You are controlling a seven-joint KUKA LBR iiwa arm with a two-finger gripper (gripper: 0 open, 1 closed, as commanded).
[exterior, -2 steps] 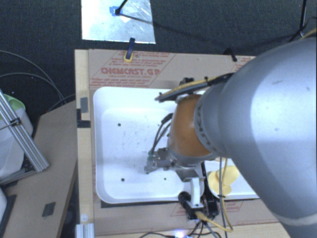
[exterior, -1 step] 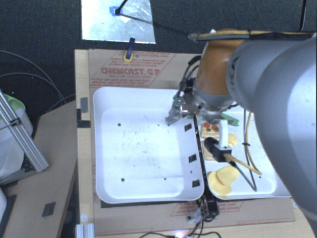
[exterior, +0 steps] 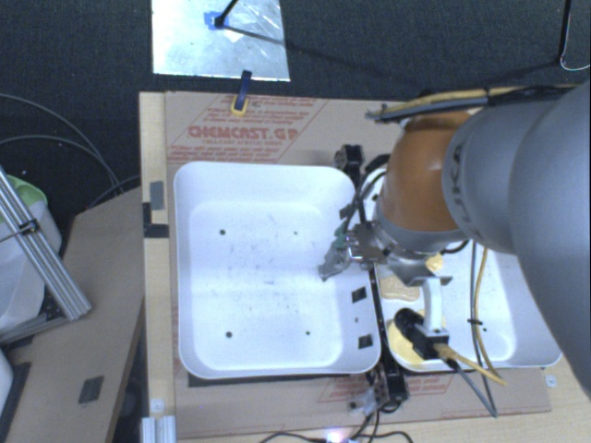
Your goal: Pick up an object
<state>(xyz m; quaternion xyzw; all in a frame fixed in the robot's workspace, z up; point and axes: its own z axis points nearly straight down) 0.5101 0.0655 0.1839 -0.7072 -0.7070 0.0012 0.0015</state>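
So the stuff to grab is in the right-hand shallow white bin (exterior: pixel 512 317). There's a pale yellow rounded piece (exterior: pixel 397 351) in that bin's near left corner, and a flat tan slab (exterior: pixel 395 291) just past it along the left wall. Both are partly hidden under the wrist, so honestly I can't tell their full outline or what they're made of. They look smooth and matte, and the yellow one is lighter than the tan one. The two-finger gripper (exterior: pixel 334 261) hangs over the right edge of the left-hand shallow white bin (exterior: pixel 185 275), on the other side of the wall from both pieces. From up here I can't tell if it's open or closed. The big grey arm (exterior: pixel 522 183) with its orange band (exterior: pixel 420 178) covers most of the right bin. The left bin's floor is scuffed, with four small dark holes in it. Both bins sit on a brown cardboard sheet (exterior: pixel 277 118) with red CHEMCAST print, and a little blue-and-yellow clip (exterior: pixel 242 93) sits at its far edge. Beyond that there's dark carpet (exterior: pixel 74 63) with a shiny square metal sheet (exterior: pixel 185 35) lying on it, and black cables trail around. An aluminium extrusion bar (exterior: pixel 42 257) leans in at the left over a tan tabletop (exterior: pixel 102 340).
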